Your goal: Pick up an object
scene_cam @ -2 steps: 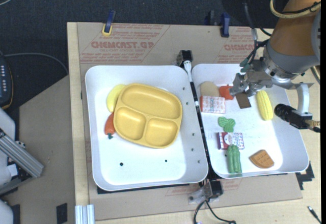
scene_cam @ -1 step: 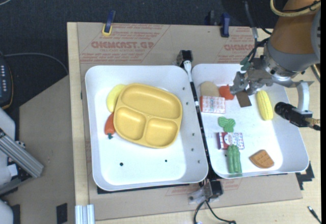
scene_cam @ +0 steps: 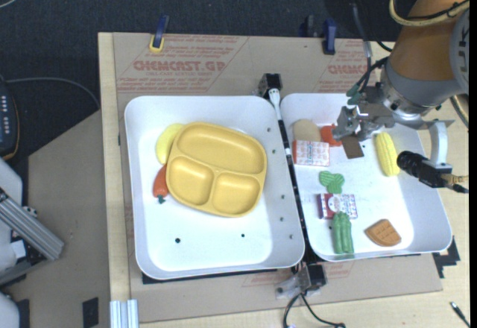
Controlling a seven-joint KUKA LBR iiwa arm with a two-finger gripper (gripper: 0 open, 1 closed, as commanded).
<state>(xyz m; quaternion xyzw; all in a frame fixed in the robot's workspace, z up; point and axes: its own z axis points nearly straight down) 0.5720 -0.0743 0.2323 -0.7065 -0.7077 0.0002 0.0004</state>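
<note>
My gripper [scene_cam: 350, 130] hangs over the back of the right bin [scene_cam: 436, 233], reaching in from the upper right. A small brown piece [scene_cam: 354, 148] sits right under it; whether it is gripped cannot be made out. Just left of the gripper lie a tan rounded item [scene_cam: 303, 129], a red piece [scene_cam: 328, 135] and a red-and-white packet [scene_cam: 311, 153]. A yellow corn cob [scene_cam: 385, 153] lies to its right. Nearer the front are a green leafy item [scene_cam: 332, 181], a second red-and-white packet [scene_cam: 337, 205], a green cucumber [scene_cam: 342, 234] and an orange-brown biscuit [scene_cam: 382, 232].
The left bin [scene_cam: 149, 237] holds a yellow divided tray [scene_cam: 216, 168], with a yellow banana [scene_cam: 166, 142] and a red-orange pepper [scene_cam: 160, 183] tucked against its left side. A black part of the arm [scene_cam: 421, 167] juts over the right bin's right side.
</note>
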